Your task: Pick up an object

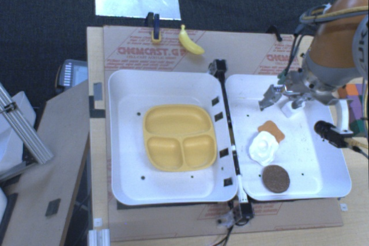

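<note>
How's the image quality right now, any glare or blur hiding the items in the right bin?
Camera view: even light, soft shadows; the white fried-egg toy nearly blends into the right bin; brown disc and orange piece read sharply; gripper slightly soft.

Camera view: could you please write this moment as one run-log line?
gripper above right bin, nothing between fingers | fried egg, cookie, orange piece in right bin | yellow tray in left bin
</note>
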Robot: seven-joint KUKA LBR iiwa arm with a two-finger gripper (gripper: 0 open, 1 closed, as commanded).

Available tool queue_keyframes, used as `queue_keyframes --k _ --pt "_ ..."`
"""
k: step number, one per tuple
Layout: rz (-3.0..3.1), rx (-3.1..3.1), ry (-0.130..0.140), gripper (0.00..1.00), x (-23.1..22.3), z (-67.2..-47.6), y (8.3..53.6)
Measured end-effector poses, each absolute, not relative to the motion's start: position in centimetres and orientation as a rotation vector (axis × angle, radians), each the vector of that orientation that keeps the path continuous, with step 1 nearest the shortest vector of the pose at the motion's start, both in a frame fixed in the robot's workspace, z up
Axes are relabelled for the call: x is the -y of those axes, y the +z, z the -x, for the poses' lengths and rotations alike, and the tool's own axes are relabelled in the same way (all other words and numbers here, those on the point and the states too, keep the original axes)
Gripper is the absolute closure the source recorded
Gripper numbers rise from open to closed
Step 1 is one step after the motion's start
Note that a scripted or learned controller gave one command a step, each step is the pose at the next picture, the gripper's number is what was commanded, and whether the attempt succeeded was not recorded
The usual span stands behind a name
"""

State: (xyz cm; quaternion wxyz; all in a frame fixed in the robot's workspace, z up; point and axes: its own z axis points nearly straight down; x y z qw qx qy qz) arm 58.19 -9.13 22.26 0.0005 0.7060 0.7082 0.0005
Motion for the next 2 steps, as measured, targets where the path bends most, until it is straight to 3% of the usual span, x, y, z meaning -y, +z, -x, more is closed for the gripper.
queue_keyframes --k 2 --pt "-2.221 -2.225 -0.002 0.00 9.1 -58.0 10.6"
